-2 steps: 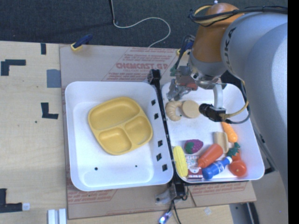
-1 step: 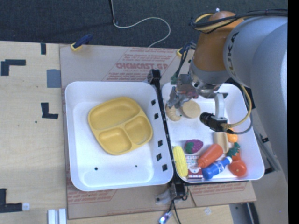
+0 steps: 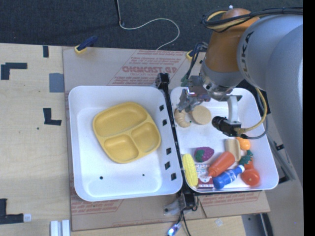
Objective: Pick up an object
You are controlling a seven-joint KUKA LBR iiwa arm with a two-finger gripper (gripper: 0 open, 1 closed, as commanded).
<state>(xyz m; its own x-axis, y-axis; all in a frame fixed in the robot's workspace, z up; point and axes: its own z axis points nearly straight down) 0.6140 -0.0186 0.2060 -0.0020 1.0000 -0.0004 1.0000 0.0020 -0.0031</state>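
Observation:
My gripper (image 3: 189, 101) hangs low over the back left part of the right bin (image 3: 262, 175), under the orange wrist band. Just below it lie a tan shell-shaped toy (image 3: 181, 119) and a round beige biscuit-like disc (image 3: 201, 115). The fingers look close to these two pieces, but I cannot make out their spacing. Farther forward in the same bin lie a yellow corn cob (image 3: 190, 169), a purple toy (image 3: 203, 154), an orange carrot (image 3: 222, 163), a blue bottle (image 3: 228, 177) and a red piece (image 3: 251, 177).
The left bin (image 3: 81, 181) holds a yellow divided plate (image 3: 126, 131). A black clip strip (image 3: 170, 132) runs between the bins. The arm's grey body covers the right bin's far right side. A cable (image 3: 147, 26) trails across the dark floor behind.

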